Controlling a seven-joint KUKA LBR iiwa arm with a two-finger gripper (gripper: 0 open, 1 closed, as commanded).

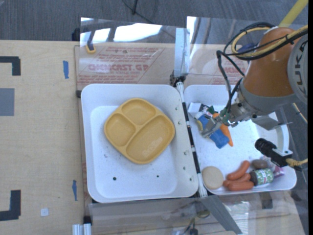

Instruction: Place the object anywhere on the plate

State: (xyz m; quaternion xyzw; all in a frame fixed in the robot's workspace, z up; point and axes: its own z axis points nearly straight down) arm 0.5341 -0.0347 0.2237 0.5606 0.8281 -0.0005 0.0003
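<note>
A yellow three-compartment plate point(139, 129) lies in the left bin point(98, 180) with nothing on it. My gripper point(213, 125) is low in the right bin point(288, 182), over a small heap of toys at its upper left. That heap has a blue block point(220, 140), an orange carrot point(226, 134) and a white-and-blue piece point(201, 117). The gripper's tip sits against the heap, just left of the carrot. The wrist hides whether anything is between the jaws.
Along the right bin's front edge lie a round beige disc point(212, 177), several orange sausages point(238, 176), a small green-labelled jar point(262, 176) and a brown lump point(260, 164). A raised divider point(188, 141) separates the bins. A black cylinder point(268, 148) juts out under the arm.
</note>
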